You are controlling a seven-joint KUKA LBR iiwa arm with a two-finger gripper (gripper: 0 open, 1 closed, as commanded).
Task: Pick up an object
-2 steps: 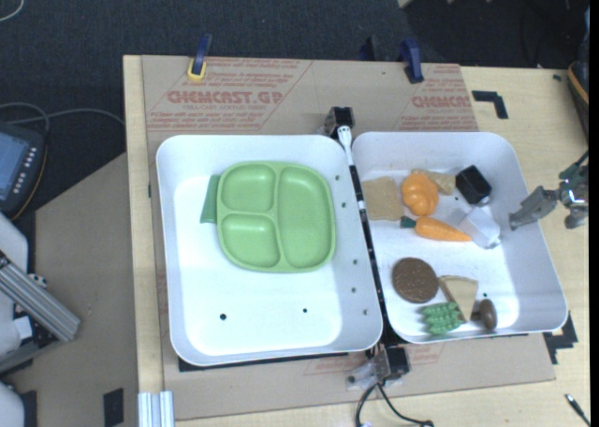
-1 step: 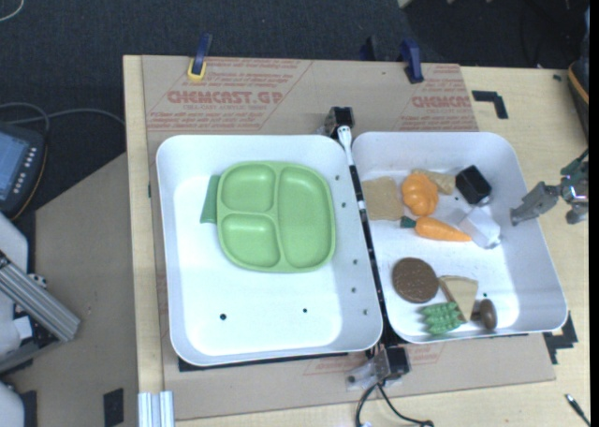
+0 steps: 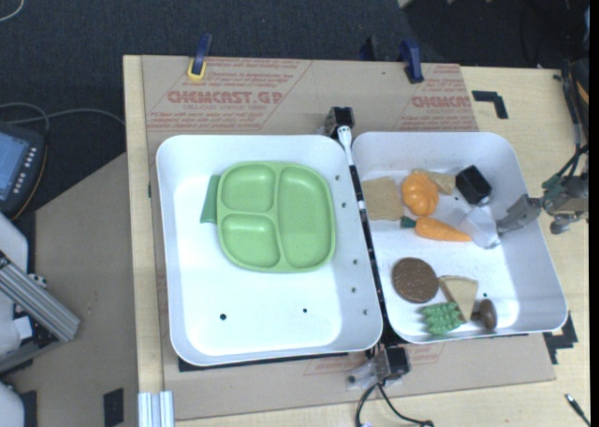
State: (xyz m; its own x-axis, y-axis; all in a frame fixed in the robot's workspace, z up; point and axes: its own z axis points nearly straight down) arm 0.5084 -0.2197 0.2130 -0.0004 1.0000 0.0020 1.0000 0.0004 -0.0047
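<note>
The right bin holds several toy foods. An orange pepper sits above a carrot, with a tan flat piece to their left and a black block at the upper right. Lower down lie a brown round cookie, a bread slice, a green leafy piece and a small brown piece. My gripper reaches in over the bin's right side, just right of the carrot's tip and below the black block. A pale translucent shape lies by its tip.
The left bin bears a green divided plate. A black clip sits where the bins meet at the back. Blue and yellow clamps hold the cardboard sheet on the bench.
</note>
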